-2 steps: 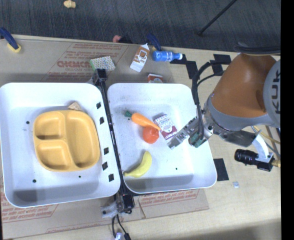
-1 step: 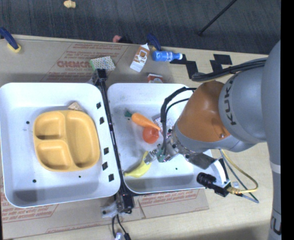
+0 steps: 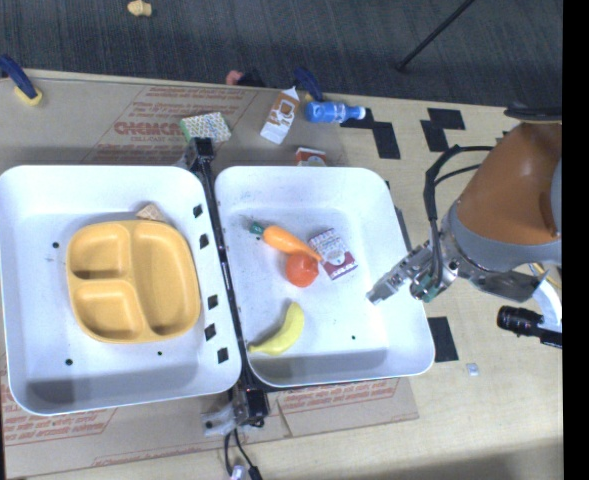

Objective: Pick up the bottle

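Tan bench point(image 3: 494, 408) held my two white bins: the left bin point(image 3: 24, 298) carried a yellow tray point(image 3: 132, 280). Behind the right bin point(image 3: 374, 193) lay the blue bottle point(image 3: 332, 113). My tool point(image 3: 399, 280) hung over that bin's right rim, fingers apart, gripping nothing.

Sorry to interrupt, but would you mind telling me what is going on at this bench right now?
The arm's hand sits low at the right edge of the right bin, holding nothing. That bin holds a carrot, a tomato, a small packet and a banana. The blue bottle lies on the bench beyond the bins, untouched. The left bin holds a yellow divided plate.
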You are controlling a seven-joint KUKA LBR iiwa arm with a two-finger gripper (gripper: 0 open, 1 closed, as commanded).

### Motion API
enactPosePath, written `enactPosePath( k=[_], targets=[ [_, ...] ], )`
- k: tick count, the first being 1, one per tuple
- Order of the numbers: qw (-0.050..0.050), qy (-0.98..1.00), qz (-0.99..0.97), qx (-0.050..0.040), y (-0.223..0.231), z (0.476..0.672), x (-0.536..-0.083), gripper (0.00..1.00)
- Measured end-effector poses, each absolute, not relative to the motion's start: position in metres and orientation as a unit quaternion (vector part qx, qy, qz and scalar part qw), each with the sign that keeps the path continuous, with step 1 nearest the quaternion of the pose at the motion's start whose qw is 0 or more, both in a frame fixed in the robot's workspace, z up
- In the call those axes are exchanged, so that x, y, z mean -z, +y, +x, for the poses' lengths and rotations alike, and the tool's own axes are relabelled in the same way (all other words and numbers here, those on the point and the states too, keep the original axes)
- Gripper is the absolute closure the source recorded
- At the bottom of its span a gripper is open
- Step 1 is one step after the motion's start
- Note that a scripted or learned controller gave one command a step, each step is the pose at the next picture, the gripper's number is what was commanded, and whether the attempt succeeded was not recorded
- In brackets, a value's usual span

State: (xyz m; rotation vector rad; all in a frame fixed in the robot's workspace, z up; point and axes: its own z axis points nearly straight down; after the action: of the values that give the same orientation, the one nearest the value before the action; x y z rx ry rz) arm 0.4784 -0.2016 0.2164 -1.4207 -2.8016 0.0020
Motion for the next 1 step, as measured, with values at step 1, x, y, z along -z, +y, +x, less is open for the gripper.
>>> enactPosePath(
  k=[1],
  targets=[
    [0.002,-0.921,-0.388,-0.0001,-0.2106,0.4765,-0.2040,1.00]
  ],
)
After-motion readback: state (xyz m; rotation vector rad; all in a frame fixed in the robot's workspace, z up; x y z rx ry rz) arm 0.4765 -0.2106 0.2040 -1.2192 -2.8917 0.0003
